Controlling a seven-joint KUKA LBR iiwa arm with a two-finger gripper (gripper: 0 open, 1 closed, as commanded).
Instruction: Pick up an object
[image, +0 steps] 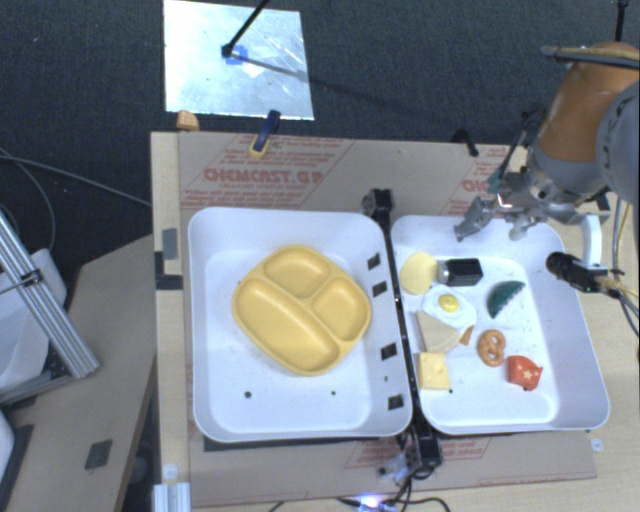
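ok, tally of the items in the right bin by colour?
Yellow: 2, round piece, cheese square
White: 1, fried egg
Black: 1, block
Green: 1, wedge
Brown: 1, pretzel
Red: 1, tomato
Tan: 1, bread slice
Total: 8

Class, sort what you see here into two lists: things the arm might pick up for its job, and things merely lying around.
Part of the job:
- gripper
- fried egg
- pretzel
- tomato
- cheese square
- black block
- green wedge

Lying about:
- yellow divided plate in the left bin
- foil sheet
- blue and yellow clamp
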